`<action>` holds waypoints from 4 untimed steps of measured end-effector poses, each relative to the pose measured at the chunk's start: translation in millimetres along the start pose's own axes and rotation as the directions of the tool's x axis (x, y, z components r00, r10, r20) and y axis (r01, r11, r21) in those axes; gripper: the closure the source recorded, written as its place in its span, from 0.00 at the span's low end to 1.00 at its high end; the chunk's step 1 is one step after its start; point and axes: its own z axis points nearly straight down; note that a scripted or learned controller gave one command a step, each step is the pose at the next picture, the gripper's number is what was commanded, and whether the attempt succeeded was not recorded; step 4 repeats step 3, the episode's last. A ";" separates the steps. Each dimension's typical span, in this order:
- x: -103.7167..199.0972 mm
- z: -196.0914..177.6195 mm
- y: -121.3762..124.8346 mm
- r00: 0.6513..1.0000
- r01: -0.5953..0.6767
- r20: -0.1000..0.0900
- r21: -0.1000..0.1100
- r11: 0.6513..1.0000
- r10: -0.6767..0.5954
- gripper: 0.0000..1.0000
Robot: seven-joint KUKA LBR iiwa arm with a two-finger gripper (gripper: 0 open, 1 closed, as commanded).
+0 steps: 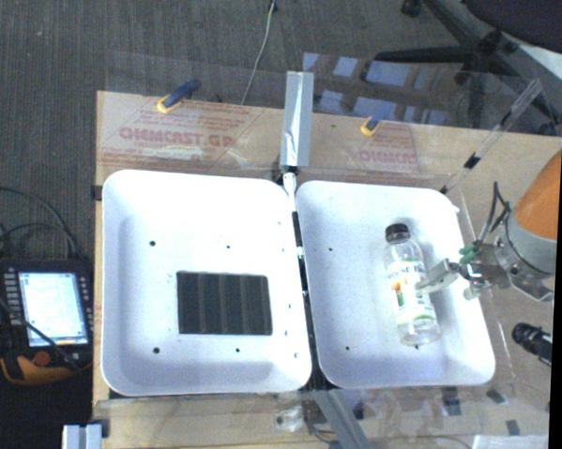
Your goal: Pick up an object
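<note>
Your bench (pixel 117 130) carries two bins: left bin (pixel 120 257) holds one dark grille (pixel 224 303); right bin (pixel 344 269) holds one bottle (pixel 410 289). You cannot tell the hand's (pixel 448 273) state.

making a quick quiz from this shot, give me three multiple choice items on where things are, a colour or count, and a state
1. Where is the bottle?
A. in the left bin
B. in the right bin
C. on the floor

2. What colour is the bottle's cap?
A. black
B. red
C. yellow

3. How does the bottle rest?
A. standing upright
B. lying on its side
C. lifted clear above the bin

Answers:
1. B, it sits inside the right bin, while the left bin holds a dark ribbed mat.
2. A, the cap at its far end is black.
3. B, its length lies flat on the bin floor, with the pincer at its right side.
</note>
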 end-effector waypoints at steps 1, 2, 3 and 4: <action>-7.7 87.4 37.9 0.992 0.124 -0.001 -0.009 0.992 -0.124 0.00; -6.5 81.2 38.6 0.992 0.126 -0.005 -0.006 0.992 -0.126 1.00; -6.1 -13.8 27.3 0.983 0.185 0.002 -0.002 0.983 -0.185 1.00; -6.1 -13.8 27.3 0.983 0.185 0.002 -0.002 0.983 -0.185 1.00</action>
